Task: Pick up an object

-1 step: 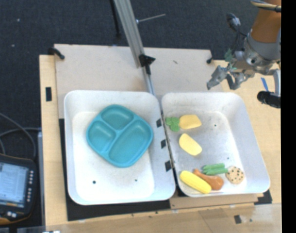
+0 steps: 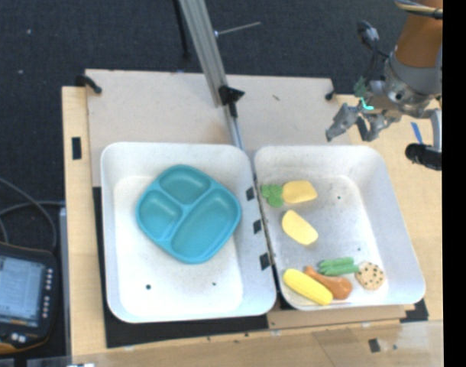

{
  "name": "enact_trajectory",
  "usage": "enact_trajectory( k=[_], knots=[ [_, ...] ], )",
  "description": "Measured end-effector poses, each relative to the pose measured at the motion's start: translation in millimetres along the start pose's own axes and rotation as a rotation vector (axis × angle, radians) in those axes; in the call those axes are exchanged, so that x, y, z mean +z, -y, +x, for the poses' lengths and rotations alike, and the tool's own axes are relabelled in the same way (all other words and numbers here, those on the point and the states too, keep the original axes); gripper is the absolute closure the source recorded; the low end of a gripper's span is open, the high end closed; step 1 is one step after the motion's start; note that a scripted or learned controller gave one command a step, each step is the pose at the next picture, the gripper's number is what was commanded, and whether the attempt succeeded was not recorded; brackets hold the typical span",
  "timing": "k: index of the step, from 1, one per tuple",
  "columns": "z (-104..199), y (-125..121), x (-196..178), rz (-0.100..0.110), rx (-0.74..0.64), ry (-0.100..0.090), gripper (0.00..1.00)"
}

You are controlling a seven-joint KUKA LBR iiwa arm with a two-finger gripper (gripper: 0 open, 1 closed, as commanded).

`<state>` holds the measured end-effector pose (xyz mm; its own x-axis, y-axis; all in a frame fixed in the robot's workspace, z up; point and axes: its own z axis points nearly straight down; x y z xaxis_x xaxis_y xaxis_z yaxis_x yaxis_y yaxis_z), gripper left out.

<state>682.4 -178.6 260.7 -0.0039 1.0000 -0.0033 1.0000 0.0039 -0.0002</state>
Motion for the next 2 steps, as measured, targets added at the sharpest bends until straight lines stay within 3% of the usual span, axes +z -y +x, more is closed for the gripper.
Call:
enact_trajectory(
  k=[2],
  knots=[
    [-4,10,100,0.003,0.004,-0.001,0.00]
  ],
)
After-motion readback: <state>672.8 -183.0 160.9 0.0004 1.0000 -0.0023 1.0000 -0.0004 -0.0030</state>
